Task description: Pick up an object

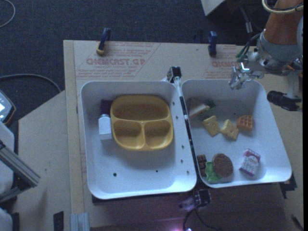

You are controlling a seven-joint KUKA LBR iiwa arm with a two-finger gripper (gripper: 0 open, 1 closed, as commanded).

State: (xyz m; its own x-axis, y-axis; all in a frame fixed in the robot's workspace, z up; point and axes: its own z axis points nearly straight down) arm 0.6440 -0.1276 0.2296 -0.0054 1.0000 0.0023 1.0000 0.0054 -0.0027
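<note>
Burger (223,165): lying at the near edge of the right bin (275,137), closest to the camera, with a dark chocolate piece (201,160) just to its left and a pink-and-white carton (250,162) just to its right.
Mid-bin items: two yellow cheese wedges (220,127) sitting near the right bin's centre; a waffle (245,122) lying just right of them; a sandwich slice (198,109) resting toward the bin's far left corner.
Gripper (237,82): hovering over the right bin's far rim, carrying nothing; finger spread is too blurred to read.
Left bin (91,167): holding a yellow divided tray (141,122), with a small white bottle (104,127) touching the tray's left side.
Step, judged: approach is underway; no target is being contacted.
Risk: the cheese wedges and waffle are crowding each other, so a descent there is likely to be nudging neighbours rather than closing on one. Dropping straight down is risking a strike on the right bin's rim.
</note>
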